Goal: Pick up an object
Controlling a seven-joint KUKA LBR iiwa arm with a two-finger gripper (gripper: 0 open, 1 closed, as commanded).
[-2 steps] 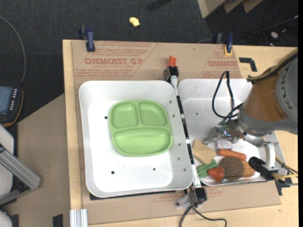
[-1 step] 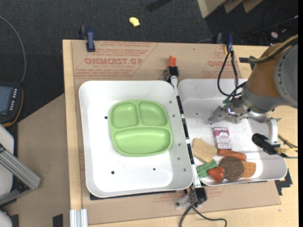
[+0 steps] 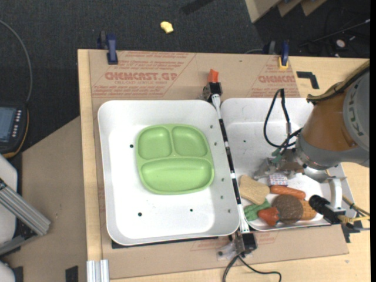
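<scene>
The arm reaches into the right bin (image 3: 247, 119) from its right edge, and the gripper (image 3: 281, 168) hangs low over that bin's middle, just above the heap of toy food gathered in the near part of the bin. From this angle the wrist covers much of the gripper, so I cannot tell whether it is open or closed, and nothing can be made out held in it.

The nearest pieces lie just on the near side of the gripper. An orange carrot (image 3: 288, 191) lies almost directly beneath it, its long axis running roughly left to right along the bin. To the carrot's left, toward the divider between the bins, sits a tan slice of bread (image 3: 254, 189), lying flat and tilted a little. Nearer the bin's front edge are a round brown patty (image 3: 289, 207), a red tomato (image 3: 269, 215) and a green leafy piece (image 3: 256, 210), all touching or crowded together.

The left bin (image 3: 117, 175) carries a green divided plate (image 3: 174, 159) at its centre, well apart from the arm.

The carrot looks the closest candidate; a short drop toward the front edge would probably meet it.
</scene>
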